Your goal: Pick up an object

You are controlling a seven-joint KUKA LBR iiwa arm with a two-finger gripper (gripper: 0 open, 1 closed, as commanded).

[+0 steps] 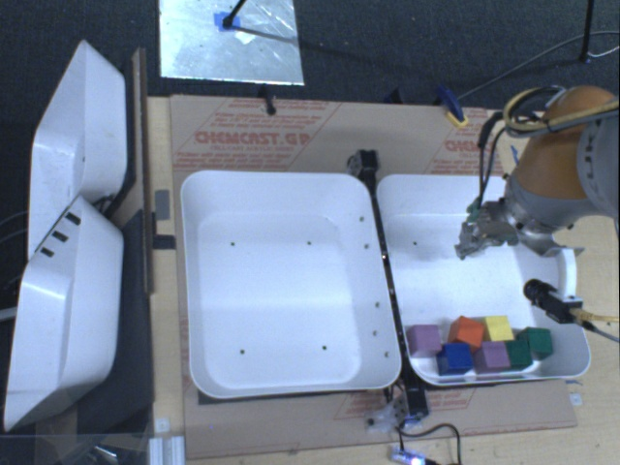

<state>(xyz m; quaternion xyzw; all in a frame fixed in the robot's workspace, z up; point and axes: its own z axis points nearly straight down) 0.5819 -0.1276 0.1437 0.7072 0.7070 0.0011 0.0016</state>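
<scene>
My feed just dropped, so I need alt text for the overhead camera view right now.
The arm's hand hangs over the back part of the right bin, apart from a cluster of coloured blocks bunched along that bin's front edge. The left bin sits beside it.

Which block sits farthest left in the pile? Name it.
The light purple block. It sits at the left end of the cluster in the right bin, left of the blue block and the orange block.
</scene>
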